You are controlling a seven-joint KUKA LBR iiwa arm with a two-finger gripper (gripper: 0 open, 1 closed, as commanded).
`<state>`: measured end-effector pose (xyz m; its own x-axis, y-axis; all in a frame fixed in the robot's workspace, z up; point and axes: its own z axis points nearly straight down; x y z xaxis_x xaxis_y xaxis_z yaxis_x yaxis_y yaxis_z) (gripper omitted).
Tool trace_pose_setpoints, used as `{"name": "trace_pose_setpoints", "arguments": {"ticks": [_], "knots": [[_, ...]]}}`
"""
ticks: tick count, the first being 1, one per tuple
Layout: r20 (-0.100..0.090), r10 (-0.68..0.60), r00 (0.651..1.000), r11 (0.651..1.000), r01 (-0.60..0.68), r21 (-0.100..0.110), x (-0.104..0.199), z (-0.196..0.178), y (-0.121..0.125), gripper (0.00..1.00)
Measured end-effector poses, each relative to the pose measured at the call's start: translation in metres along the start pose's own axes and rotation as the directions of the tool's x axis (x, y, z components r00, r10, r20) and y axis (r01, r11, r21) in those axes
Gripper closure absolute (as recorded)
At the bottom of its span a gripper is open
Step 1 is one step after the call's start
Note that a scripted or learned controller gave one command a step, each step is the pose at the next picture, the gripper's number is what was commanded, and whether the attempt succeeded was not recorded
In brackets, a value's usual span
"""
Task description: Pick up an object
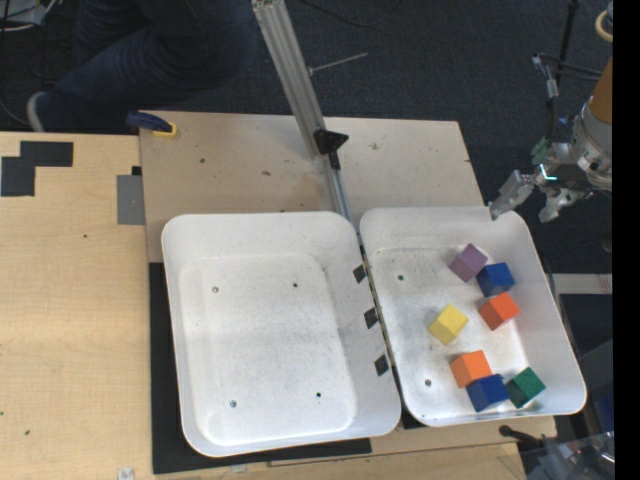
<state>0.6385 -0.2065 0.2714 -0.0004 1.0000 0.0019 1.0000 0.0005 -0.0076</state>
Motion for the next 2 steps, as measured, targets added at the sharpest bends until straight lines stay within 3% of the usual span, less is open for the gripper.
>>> {"name": "trace_pose_setpoints", "arguments": {"ticks": [1, 2], "knots": [[0.002, -0.003, 1.0, 1.0, 0.003, -0.006, 0.0, -0.003, 0.001, 0.0], [0.002, -0.002, 1.0, 1.0, 0.002, -0.009, 0.006, 0.059, 0.003, 0.0]]}}
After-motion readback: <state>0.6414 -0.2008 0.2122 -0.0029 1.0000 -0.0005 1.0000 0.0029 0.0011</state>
